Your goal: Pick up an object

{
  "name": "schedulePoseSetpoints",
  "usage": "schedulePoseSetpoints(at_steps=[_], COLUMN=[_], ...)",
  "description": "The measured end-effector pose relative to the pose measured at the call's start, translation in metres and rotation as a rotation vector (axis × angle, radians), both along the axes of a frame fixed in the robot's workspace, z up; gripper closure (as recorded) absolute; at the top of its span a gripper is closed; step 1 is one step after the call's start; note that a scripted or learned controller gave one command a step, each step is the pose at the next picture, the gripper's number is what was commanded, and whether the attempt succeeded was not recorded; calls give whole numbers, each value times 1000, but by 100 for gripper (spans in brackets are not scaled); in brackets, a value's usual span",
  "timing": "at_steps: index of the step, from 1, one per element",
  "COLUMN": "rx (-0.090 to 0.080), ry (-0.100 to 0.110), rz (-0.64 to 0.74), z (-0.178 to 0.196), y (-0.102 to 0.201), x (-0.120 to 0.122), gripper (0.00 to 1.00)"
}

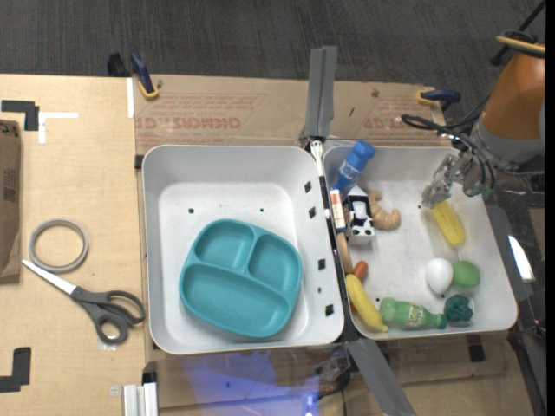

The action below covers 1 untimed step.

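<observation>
My gripper [442, 185] hangs over the right bin [408, 248], at its upper right, with the orange-banded arm [517, 102] behind it. Its tip sits just above the upper end of a yellow corn cob [449, 224] lying on the bin floor. Whether it touches the corn is unclear. Other objects in this bin are a blue bottle [354, 165], a toy cow [359, 216], a tan pastry [388, 216], a white egg [440, 275], a green ball [467, 273], broccoli [459, 308], a green bottle [411, 314] and a banana [364, 302].
The left bin [165, 232] holds a teal divided plate [241, 276]. On the bench to the left lie scissors [91, 300] and a tape roll [58, 243]. A small red piece [360, 270] lies by the divider between the bins.
</observation>
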State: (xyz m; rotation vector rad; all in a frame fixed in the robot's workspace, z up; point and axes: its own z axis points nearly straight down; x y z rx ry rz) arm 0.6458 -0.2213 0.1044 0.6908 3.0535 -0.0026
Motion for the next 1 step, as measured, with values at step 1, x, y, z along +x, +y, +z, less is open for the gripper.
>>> schedulePoseSetpoints(at_steps=[1], rx=[0], ry=[0], rz=[0], z=[0], y=[0], x=[0], gripper=[0])
